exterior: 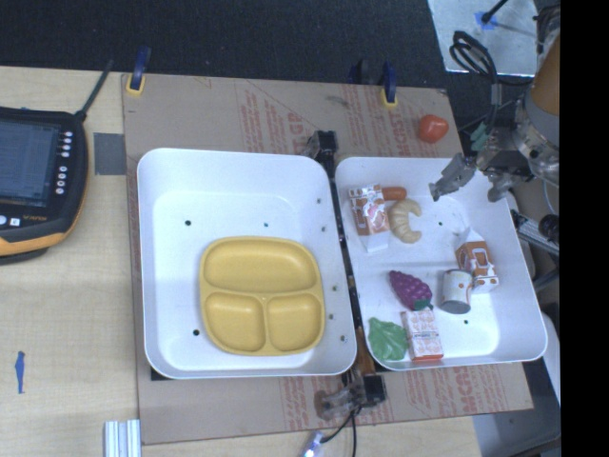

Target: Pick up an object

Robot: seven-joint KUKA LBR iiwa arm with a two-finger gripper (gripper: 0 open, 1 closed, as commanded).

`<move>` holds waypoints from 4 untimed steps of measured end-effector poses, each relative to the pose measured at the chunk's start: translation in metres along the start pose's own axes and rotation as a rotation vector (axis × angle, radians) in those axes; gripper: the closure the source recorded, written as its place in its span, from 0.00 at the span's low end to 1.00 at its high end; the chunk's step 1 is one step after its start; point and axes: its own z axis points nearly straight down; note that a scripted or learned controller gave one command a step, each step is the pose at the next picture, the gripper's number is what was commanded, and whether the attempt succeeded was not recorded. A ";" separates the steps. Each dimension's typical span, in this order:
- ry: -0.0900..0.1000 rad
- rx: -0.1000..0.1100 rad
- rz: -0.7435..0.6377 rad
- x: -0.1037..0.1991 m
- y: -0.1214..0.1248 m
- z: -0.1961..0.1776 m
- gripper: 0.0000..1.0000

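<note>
Gripper (473,181) above right bin's (519,284) upper rim, fingers apart, clasping nothing; croissant (405,219) just left. Yellow divided tray (262,294) in left bin (166,255).

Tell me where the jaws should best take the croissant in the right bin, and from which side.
Probably grip the croissant across its thick middle, coming straight down from above. It lies flat as a curved crescent, and its tapered ends would likely slip. A carton lies close on its left, so the jaws should probably close along the bin's near-far direction.
</note>
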 end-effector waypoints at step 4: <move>0.002 -0.002 -0.002 0.112 -0.021 0.089 1.00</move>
